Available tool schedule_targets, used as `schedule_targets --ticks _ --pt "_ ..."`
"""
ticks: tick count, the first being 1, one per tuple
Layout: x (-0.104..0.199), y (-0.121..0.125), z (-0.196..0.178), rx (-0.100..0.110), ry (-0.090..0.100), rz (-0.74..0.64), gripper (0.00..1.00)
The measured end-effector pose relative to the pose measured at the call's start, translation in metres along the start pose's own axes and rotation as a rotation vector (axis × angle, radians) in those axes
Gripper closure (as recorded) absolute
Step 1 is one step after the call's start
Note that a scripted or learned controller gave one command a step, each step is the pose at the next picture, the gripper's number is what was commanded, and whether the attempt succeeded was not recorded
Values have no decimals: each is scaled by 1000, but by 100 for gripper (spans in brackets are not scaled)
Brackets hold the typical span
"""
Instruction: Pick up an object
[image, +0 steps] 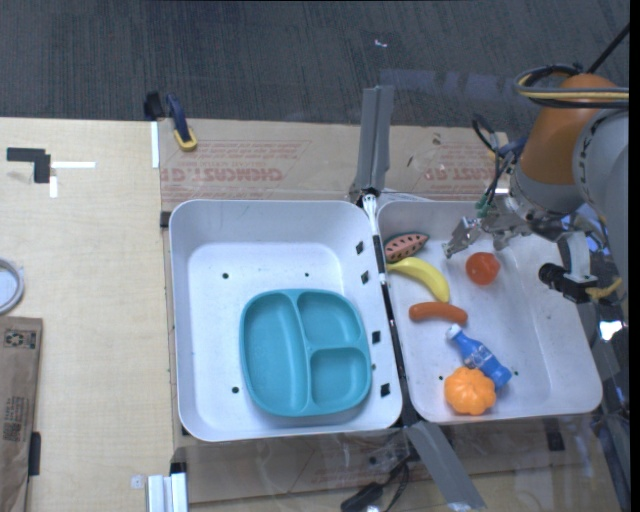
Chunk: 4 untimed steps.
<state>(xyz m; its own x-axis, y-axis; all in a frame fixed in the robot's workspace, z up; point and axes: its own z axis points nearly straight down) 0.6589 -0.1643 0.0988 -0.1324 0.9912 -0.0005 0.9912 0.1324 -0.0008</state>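
Note:
The right bin (545, 340) holds a watermelon slice (405, 244), a banana (422, 276), a sausage (437, 313), a small red tomato (482, 268), a blue bottle (479, 357) and an orange pumpkin (470, 391). My gripper (478, 236) hangs over the far part of this bin, just above and left of the tomato. Its fingers stand apart with nothing between them.
The left bin (200, 300) carries a teal divided plate (303, 351). A grey upright divider (375, 140) rises between the bins at the back. Cardboard lines the bench behind, and a roll of tape (8, 287) lies at the far left.

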Motion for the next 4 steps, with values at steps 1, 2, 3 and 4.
schedule_targets --ticks 1,2,3,4 --pt "7 1 6 -1 -1 -46 0" --pt "6 2 -5 -4 -4 -47 100" --pt "6 2 -5 -3 -4 -48 0" --pt "79 -102 7 1 1 -196 0"
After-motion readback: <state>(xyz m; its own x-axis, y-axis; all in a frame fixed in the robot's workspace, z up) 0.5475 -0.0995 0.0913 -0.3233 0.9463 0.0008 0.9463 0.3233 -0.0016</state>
